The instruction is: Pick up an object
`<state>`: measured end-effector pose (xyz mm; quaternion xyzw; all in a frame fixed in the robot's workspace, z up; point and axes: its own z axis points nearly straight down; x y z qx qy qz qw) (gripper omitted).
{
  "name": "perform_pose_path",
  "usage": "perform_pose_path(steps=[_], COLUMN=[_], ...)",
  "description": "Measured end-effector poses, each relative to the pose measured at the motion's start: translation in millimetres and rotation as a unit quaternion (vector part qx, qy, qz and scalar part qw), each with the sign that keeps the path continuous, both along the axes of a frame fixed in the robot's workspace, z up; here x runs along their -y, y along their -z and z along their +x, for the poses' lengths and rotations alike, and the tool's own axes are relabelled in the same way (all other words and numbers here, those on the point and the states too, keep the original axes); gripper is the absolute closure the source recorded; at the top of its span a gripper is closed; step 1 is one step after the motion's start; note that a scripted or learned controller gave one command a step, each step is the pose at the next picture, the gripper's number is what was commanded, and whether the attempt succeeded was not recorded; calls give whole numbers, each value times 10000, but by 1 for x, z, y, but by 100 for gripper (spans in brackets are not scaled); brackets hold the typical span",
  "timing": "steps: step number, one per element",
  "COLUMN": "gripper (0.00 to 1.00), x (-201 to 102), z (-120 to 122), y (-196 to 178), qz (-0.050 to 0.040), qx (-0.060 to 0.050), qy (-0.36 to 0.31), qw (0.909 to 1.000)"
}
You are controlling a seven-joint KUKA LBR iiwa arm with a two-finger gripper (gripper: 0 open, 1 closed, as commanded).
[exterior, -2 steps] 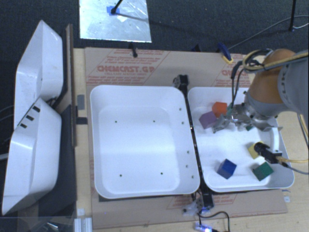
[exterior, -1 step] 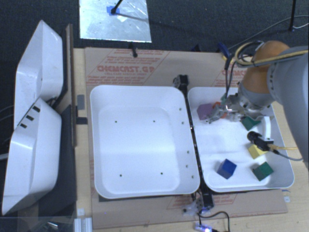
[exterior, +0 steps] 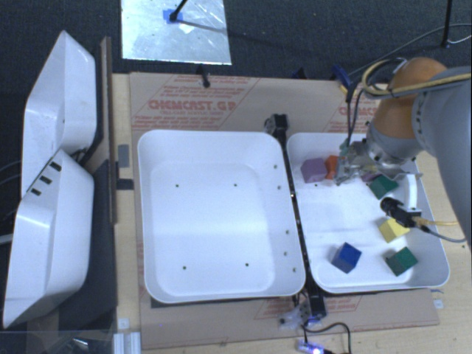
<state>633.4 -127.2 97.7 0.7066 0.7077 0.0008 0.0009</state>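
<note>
**Q:** What is lying nearest the camera?

**Me:** The front rim of the left bin (exterior: 221, 295) is sitting closest, at the bottom of the view. That bin is lying beside the right bin (exterior: 431, 275), their inner walls nearly touching along a dark divider.

**Q:** Going left to right, what is sitting in the right bin?

**Me:** A purple block (exterior: 314, 169) is resting near the back left corner. Just beside it, on its right, an orange piece (exterior: 332, 166) is showing, partly hidden by my claw. Further forward, a blue cube (exterior: 346, 257) is sitting near the front wall. A dark green block (exterior: 383, 186) is lying under my wrist, a yellow block (exterior: 392, 229) is sitting toward the right wall, and another green cube (exterior: 400, 261) is resting in the front right corner, near the blue one but apart from it.

**Q:** Where is your claw hanging?

**Me:** My gripper (exterior: 346, 169) is reaching in from the right and hovering low over the back of the right bin, just beside the orange piece and the purple block.

**Q:** Is it gripping anything?

**Me:** I cannot tell. How wide it is standing is too blurred to read, and nothing is visibly sitting in its grasp.
</note>
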Motion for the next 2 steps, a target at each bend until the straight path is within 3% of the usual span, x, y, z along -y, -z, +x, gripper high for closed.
perform_pose_path(steps=[1,2], gripper=[100,0], x=[13,12], z=[-8,-9], y=[-60,-57], qz=[-6,-1], qx=[17,-7], qy=[10,5], qw=[10000,10000])
